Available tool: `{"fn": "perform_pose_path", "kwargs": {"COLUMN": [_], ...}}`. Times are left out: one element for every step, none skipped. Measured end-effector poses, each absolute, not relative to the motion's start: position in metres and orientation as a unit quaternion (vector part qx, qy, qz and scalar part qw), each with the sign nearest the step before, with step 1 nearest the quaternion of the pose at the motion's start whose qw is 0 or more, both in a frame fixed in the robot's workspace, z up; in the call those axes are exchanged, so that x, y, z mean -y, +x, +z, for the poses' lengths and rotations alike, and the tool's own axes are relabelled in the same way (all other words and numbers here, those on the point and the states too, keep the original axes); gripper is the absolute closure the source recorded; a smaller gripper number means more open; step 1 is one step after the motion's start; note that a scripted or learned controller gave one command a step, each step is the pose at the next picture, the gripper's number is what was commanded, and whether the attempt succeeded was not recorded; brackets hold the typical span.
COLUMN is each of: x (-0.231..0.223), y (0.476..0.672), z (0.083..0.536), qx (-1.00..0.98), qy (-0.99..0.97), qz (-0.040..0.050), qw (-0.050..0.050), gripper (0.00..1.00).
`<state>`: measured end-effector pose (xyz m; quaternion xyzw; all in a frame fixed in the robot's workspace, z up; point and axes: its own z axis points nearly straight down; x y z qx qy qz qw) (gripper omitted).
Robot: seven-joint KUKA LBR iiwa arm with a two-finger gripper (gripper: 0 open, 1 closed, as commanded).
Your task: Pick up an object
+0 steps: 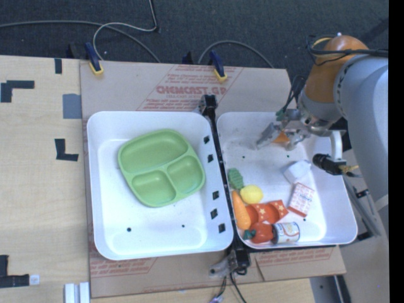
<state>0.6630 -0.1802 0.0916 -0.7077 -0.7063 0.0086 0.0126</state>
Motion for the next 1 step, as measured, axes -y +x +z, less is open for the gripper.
{"fn": "perform_pose_path", "kwargs": {"x": [0.2094], "y": [0.6689], "z": [0.1715], "qx": [0.707], "qy": [-0.707], "qz": [0.0000], "qw": [-0.001], "gripper": [0.00]}}
